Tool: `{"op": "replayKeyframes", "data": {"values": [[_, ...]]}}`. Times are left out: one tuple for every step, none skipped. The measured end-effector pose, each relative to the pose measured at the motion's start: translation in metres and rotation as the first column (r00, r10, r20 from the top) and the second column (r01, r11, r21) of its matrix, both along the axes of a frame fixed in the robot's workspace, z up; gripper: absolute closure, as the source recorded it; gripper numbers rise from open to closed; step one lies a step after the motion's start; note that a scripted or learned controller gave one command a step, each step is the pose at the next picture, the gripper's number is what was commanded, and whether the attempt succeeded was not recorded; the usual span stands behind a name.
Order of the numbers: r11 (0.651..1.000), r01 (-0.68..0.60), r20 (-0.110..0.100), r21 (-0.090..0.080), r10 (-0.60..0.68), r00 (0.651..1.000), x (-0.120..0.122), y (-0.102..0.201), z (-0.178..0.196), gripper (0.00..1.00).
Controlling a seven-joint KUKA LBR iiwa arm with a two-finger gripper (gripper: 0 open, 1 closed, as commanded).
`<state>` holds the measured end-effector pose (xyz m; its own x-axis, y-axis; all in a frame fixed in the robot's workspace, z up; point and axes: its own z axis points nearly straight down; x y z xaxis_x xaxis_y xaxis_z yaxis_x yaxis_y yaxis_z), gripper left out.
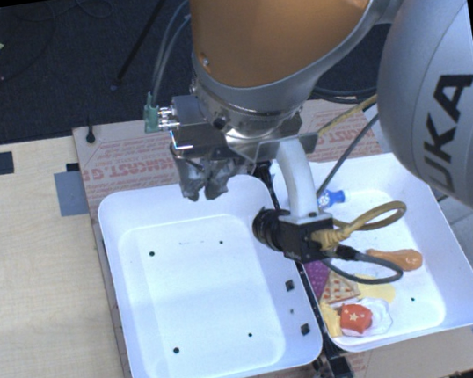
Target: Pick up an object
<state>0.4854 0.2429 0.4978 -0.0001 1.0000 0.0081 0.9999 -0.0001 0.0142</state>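
Right bin, near end: a red piece with a white star mark lies close to the wall shared with the other bin; a pale yellow piece lies just beside it, on the farther side; a triangular reddish piece touches or overlaps both, exact contact not determinable.

Right bin, middle: a purple piece lies against the shared wall, partly hidden by robot hardware; an orange-brown spoon-shaped thing lies flat towards the view's right, its rounded end pointing right; it is apart from the red piece.

Right bin, far end: a small blue piece lies near the far wall, just beside the pale bracket of the robot.

Left bin: white floor with a few small dark dots; both bins rest on a brown board with red print.

Gripper: located at the far rim of the left bin, towards that bin's right half, hanging below the arm with its orange band; every listed object lies in the other bin, nearer the camera and to the view's right of it, well apart; the blue piece is the closest, the red piece the most distant.

Gripper state: dark and seen from above at a slant; whether it is open or closed cannot be told; it is in contact with none of the listed objects.
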Motion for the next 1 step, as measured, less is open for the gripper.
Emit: {"op": "replayKeyframes", "data": {"values": [[1.0, -0.001, -0.014, -0.008, 0.0, 1.0, -0.0097, 0.0003, 0.0205, 1.0]]}}
